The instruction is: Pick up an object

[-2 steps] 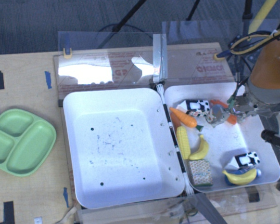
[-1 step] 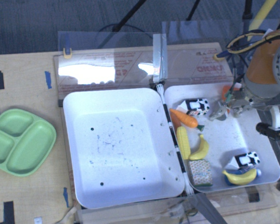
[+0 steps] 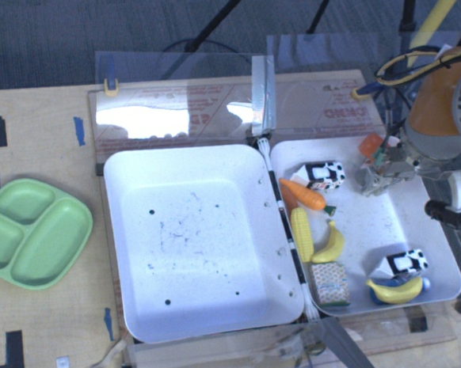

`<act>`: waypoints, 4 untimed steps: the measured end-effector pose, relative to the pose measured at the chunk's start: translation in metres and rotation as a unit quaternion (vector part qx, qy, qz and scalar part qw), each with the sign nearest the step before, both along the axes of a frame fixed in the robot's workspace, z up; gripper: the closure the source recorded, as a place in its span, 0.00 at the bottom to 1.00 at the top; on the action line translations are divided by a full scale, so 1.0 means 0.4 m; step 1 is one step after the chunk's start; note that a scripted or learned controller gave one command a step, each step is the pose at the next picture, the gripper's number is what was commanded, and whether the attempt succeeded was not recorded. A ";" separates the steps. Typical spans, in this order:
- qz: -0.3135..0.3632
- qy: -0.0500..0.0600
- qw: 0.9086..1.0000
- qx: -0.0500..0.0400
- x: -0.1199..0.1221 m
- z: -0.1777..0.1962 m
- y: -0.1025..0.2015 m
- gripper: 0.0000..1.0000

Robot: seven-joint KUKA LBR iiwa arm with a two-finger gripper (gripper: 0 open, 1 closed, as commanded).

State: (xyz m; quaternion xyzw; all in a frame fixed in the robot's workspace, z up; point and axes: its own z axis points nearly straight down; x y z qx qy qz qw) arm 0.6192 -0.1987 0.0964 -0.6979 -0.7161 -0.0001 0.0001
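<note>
We see the pincer (image 3: 375,177) low over the right bin (image 3: 433,235), near its far wall; whether it is clenched or released, we cannot tell. Nearest it, to the left, lie a toy cow (image 3: 323,175) and a carrot (image 3: 304,196). Corn (image 3: 301,234), bananas (image 3: 330,244) and another cow (image 3: 406,263) sit nearer us. Bare floor shows mid-bin.
</note>
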 end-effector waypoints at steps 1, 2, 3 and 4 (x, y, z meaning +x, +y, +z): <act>-0.048 0.000 0.999 0.000 -0.191 0.262 0.063 1.00; -0.104 0.001 0.995 0.000 -0.259 0.118 -0.018 1.00; -0.251 -0.002 0.968 -0.001 -0.081 -0.026 -0.023 1.00; -0.273 0.012 0.962 0.002 0.026 -0.030 -0.036 1.00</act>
